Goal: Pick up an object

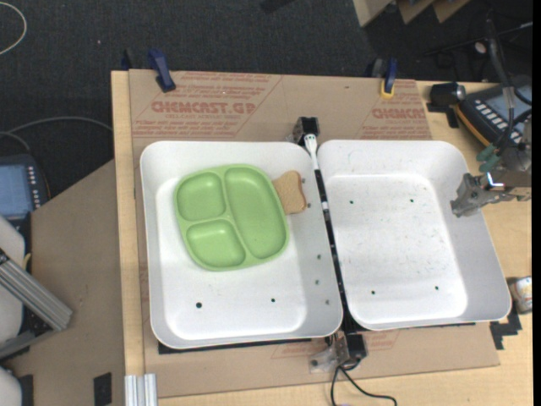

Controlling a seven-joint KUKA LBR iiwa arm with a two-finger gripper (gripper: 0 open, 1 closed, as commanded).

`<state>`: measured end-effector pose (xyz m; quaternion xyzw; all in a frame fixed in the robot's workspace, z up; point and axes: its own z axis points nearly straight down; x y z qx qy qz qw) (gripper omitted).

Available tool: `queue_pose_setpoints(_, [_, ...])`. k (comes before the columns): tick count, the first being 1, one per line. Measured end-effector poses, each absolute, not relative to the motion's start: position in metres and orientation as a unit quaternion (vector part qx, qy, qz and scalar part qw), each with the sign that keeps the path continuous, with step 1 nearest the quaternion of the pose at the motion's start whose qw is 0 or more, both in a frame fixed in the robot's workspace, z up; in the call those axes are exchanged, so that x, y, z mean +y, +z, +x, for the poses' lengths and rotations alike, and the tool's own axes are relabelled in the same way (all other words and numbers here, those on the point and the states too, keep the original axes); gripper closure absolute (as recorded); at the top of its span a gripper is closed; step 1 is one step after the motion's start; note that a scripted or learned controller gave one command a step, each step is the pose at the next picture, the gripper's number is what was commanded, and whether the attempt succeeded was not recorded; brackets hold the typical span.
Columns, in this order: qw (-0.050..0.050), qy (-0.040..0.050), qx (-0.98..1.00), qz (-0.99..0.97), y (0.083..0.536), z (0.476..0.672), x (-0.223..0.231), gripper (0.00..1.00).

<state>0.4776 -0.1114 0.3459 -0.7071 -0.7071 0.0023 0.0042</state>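
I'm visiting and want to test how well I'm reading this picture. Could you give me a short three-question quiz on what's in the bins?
1. True or false: the green divided plate lies in the right bin.
2. What touches the plate's upper right edge? A) a tan, bread-like piece B) a blue clamp C) a cable
3. Fill in: the gripper sits near the ____ rim of the right bin.

Key
1. False: it lies in the left bin.
2. A, the tan piece.
3. Right. I cannot tell from this view whether it grips anything.
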Motion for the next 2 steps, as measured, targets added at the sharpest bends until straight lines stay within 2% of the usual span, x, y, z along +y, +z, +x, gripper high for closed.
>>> queue_pose_setpoints(1, [-0.007, -0.002, -0.706, -0.709, 0.432, 0.511, -0.171, 1.0])
queue_pose_setpoints(2, [0.004, 0.0018, -0.707, -0.707, 0.362, 0.478, -0.146, 1.0])
